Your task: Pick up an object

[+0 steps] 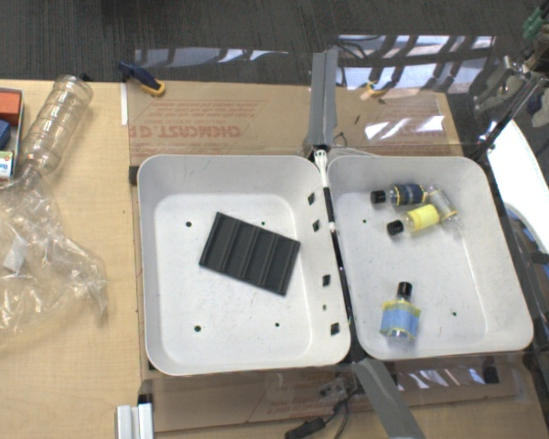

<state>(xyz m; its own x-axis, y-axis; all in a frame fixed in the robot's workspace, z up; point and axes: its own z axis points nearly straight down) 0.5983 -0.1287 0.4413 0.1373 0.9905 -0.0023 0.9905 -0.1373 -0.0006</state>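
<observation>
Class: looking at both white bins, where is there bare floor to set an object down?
Left bin: bare all round the dark ridged panel. Right bin: bare between the blue bottle and the crowded yellow bottle and dark bottle.

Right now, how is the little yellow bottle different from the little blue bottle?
The small yellow bottle with a black cap lies on its side near the back of the right white bin, close to a dark bottle; the small pale blue bottle with a black cap sits alone near the front. Both have black caps.
</observation>
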